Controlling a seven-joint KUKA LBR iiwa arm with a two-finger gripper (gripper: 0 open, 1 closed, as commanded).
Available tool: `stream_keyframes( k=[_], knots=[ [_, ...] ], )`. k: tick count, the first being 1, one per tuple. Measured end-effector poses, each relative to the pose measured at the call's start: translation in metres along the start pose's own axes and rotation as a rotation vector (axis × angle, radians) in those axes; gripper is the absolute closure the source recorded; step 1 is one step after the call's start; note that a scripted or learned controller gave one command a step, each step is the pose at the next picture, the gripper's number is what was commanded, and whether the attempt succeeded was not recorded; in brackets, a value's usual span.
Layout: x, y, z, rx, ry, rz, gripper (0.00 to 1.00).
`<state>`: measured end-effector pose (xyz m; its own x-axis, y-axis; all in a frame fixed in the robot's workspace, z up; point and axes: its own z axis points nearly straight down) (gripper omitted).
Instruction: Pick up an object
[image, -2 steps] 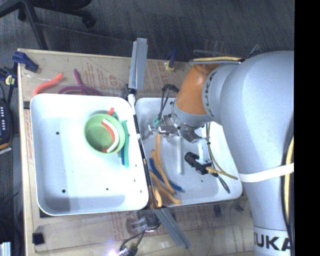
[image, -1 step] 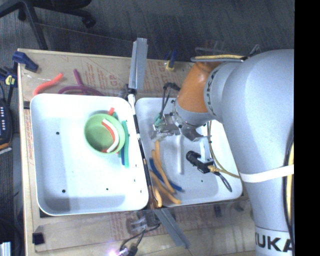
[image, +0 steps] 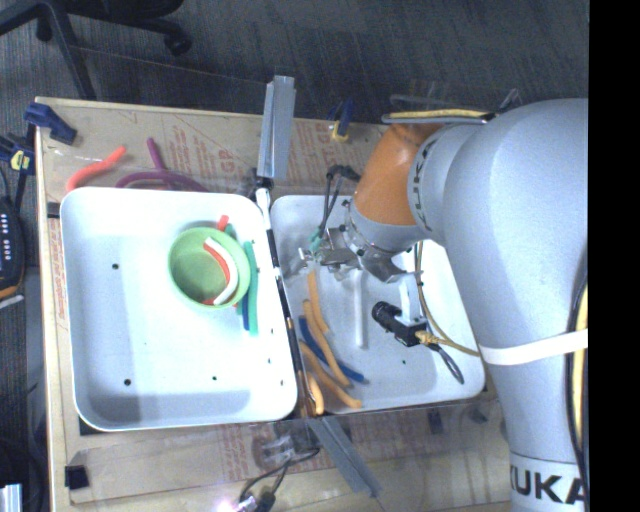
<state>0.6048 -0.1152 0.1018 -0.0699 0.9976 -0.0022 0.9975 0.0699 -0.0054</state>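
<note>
I see gripper low in right bin, jaws state I cannot tell. Orange and blue sticks lie crowded below it near bin wall; I fear grasp slips or catches several.

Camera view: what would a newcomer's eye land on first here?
The big grey arm with its orange band fills the right side, reaching down into the right bin. In the left bin, a green bowl stands out. Orange and blue strips lie along the right bin's left side.
</note>
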Motion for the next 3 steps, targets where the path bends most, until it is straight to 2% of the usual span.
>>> stream_keyframes(
  k=[1,2,3],
  knots=[
    [0.000,0.000,-0.009,0.002,0.001,-0.002,1.00],
    [0.000,0.000,-0.009,0.002,0.001,-0.002,0.00],
    [0.001,-0.013,0.008,-0.005,-0.006,-0.008,0.00]
  ],
)
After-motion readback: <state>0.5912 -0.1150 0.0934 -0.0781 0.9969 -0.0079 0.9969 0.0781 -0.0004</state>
